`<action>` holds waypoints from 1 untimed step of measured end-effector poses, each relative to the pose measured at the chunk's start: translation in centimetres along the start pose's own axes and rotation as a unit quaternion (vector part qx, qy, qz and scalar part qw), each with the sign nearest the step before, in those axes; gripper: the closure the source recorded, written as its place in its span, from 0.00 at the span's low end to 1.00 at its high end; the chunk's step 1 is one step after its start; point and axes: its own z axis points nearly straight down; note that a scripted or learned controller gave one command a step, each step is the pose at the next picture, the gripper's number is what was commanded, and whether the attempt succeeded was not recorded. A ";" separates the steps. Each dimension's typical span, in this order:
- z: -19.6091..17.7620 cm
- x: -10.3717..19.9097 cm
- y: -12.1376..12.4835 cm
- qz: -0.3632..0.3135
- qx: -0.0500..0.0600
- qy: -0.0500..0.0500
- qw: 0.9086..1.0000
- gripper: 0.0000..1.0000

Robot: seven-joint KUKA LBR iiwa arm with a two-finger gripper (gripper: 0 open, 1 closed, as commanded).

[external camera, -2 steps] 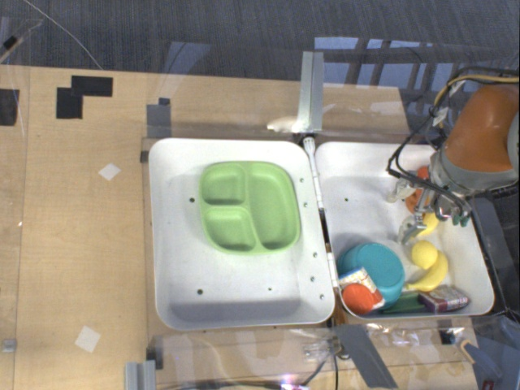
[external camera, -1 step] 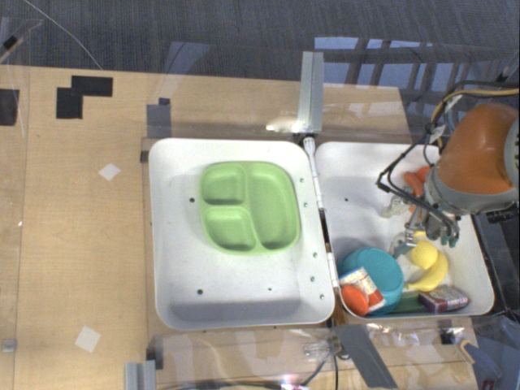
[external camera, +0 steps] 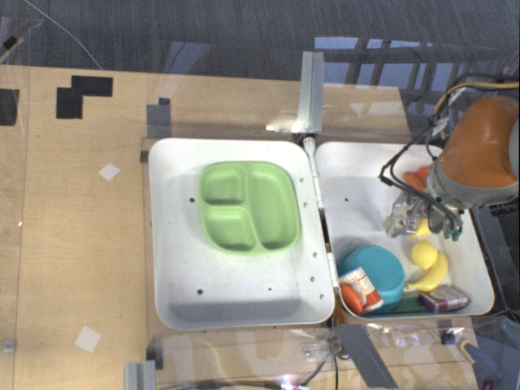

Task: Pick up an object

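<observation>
On the desk, the left bin [external camera: 175, 218] holds a green tray [external camera: 248, 207]. In the right bin [external camera: 349, 181], a teal bowl [external camera: 379, 271] sits left of the banana [external camera: 431, 265]. The hand [external camera: 421, 222] hangs just above the banana, which runs upright beneath it; whether the hand is spread cannot be told.

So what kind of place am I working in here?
Probably a robotics lab: two white bins fixed to a wooden bench, a cabled arm reaching in, and toy-like clutter such as a banana.
</observation>
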 end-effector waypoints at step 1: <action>1.3 1.5 7.2 -0.001 -0.003 0.007 1.000 1.00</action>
